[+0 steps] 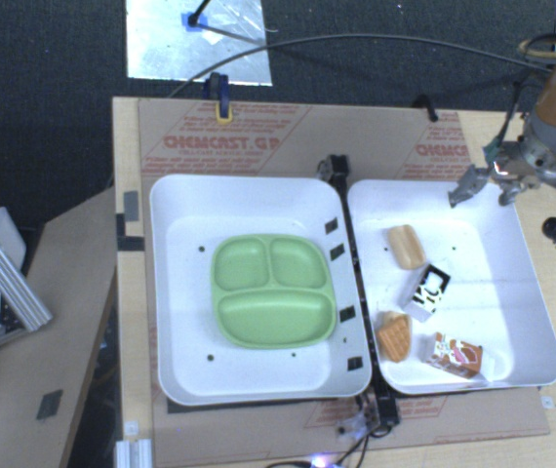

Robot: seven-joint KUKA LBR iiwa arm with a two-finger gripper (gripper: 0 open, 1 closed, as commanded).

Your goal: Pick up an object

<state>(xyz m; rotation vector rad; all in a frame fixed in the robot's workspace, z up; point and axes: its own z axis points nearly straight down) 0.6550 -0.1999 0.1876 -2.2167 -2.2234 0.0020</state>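
Dark carpet surrounds the tabletop (258, 135), which carries two white bins. My hand (485, 189) hangs with fingers spread wide and holding nothing, over the right bin's (541, 349) far edge. A bun (406, 246), black-and-white box (428, 291), pastry (394, 336) and packet (456, 355) sit toward that bin's left and near side; a green tray (274, 291) fills the left bin (176, 261). I worry a descent here closes on bare floor, well apart from everything.
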